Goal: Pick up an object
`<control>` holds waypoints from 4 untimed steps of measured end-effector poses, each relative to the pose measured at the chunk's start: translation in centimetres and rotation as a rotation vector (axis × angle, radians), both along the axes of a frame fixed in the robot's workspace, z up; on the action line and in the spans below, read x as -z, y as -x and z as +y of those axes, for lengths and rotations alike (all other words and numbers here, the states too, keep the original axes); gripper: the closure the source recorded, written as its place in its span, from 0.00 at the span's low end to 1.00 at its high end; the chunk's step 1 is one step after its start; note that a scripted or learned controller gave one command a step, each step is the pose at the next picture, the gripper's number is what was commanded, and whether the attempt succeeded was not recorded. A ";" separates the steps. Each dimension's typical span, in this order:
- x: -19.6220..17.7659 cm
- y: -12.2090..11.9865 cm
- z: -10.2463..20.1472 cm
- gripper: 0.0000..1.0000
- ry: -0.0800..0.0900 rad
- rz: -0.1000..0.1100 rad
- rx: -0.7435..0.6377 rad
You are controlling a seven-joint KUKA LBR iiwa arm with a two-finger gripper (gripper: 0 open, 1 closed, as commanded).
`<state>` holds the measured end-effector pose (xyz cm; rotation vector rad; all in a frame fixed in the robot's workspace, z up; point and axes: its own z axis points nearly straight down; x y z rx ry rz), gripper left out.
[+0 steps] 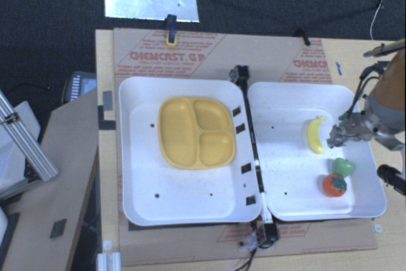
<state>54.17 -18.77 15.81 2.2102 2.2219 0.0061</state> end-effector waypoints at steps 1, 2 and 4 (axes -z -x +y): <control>-5.2 0.7 0.5 1.00 -0.001 0.002 -0.001; -11.5 0.1 0.8 1.00 0.000 -0.001 -0.001; -9.6 -1.1 12.2 1.00 -0.004 0.006 -0.005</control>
